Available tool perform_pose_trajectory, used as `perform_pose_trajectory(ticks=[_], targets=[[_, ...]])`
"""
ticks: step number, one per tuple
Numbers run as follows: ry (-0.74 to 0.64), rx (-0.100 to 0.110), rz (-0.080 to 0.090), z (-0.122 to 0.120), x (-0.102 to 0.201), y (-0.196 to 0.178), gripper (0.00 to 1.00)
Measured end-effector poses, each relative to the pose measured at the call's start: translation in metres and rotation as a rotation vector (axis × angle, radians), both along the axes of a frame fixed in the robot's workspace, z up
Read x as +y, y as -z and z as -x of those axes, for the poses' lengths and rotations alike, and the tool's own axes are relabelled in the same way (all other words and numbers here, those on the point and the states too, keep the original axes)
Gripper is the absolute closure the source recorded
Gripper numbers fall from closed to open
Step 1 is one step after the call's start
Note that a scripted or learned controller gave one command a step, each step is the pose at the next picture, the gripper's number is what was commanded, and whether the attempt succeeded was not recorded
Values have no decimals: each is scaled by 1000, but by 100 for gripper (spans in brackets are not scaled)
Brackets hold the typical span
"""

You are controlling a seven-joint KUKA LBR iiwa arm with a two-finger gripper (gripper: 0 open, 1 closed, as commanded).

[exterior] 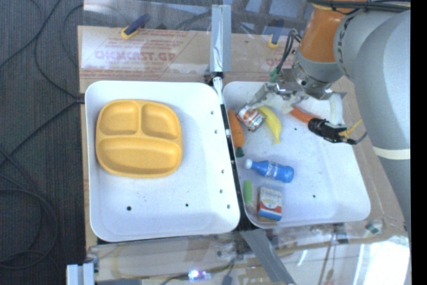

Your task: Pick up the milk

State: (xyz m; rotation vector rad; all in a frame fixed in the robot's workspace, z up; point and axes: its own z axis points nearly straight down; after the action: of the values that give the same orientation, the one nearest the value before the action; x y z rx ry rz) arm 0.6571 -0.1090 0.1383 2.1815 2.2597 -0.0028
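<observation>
I'm scanning for print now. I'm seeing faded reddish lettering on the cardboard sheet (143, 57) lying behind the left bin, but it is reading upside down and too washed out for me to make out a word. I'm looking at the small milk carton (269, 203) in the right bin: there is a red and white label on it, too small to read. The blue bottle (272, 170) and the can (251, 118) are giving me nothing legible either.

Grey arm (377, 77), orange wrist band (327, 27)
</observation>
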Motion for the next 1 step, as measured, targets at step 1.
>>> perform_pose_trajectory(ticks=[1], targets=[[136, -15, 1, -10, -29, 47, 0]])
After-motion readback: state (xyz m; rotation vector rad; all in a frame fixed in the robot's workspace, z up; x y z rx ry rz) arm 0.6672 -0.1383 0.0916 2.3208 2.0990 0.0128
